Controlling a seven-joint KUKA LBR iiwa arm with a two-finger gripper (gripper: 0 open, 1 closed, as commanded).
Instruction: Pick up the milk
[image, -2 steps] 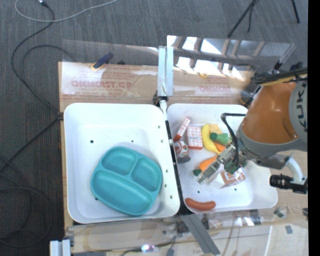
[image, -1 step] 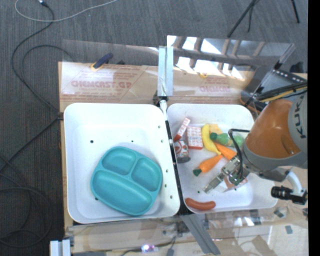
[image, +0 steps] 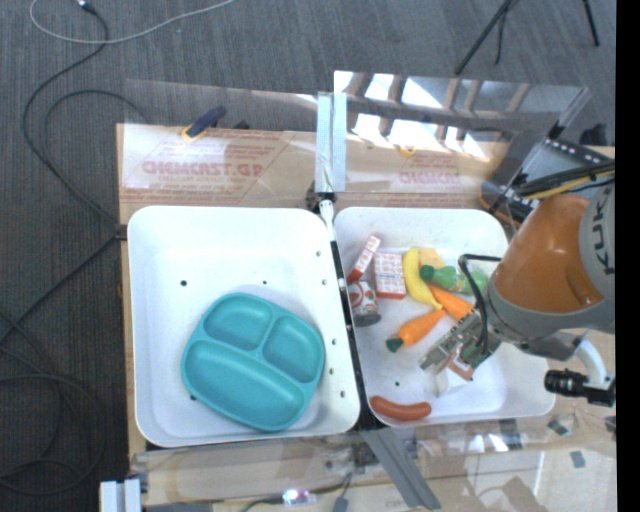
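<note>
Camera view is looking down on a tabletop (image: 200, 165) that is carrying two white bins. Taking the right bin (image: 500, 395) as the landmark: nearest the camera, a sausage (image: 401, 408) is lying along its front edge. Just behind that, the claw (image: 455, 350) is hanging low over the bin's middle, under the grey and orange arm (image: 555, 265) that is reaching in from the right. Whether the claw is apart or together, I cannot tell. A small red and white scrap is peeking out beneath it, too hidden to name. Left of the claw, a carrot (image: 420, 327) is lying at a slant, and a second carrot (image: 452, 300) is lying just behind it. Near the bin's left wall, a can (image: 364, 301) is lying on its side. Farther back, a banana (image: 416, 277) is resting beside a red and white packet (image: 390, 280), and the milk (image: 364, 257), a small red and white carton, is lying tilted in the bin's far left corner, well apart from the claw. To the left of this bin, the left bin (image: 160, 240) is holding a teal divided plate (image: 253, 360).
</note>
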